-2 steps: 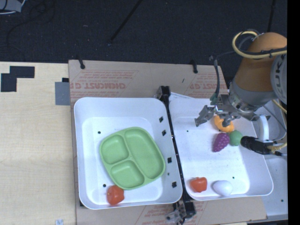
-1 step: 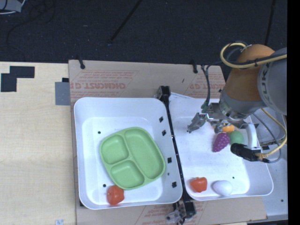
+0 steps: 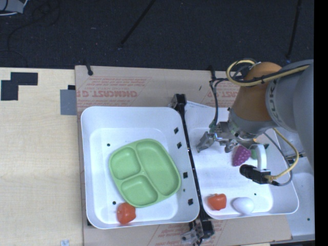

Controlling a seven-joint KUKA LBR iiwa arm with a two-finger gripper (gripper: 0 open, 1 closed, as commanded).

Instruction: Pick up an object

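1. Grapes (image 3: 241, 155), a purple plastic bunch, lie in the right bin (image 3: 287, 205), just under the arm's wrist.
2. Beside them sits the gripper (image 3: 218, 137); I cannot tell how its fingers stand, nor whether anything is between them.
3. My read: the reach is in hand, no lift yet. Next it needs to centre over the bunch and close.
4. Near the same bin's front wall lie a red tomato (image 3: 217, 201) and a white egg (image 3: 243, 205).
5. Over in the left bin (image 3: 97, 118) are a green divided plate (image 3: 144, 172) and an orange-red fruit (image 3: 126, 212).
6. Cardboard (image 3: 128, 83) lies under both bins on a pale wood bench (image 3: 36, 152), with dark floor beyond.
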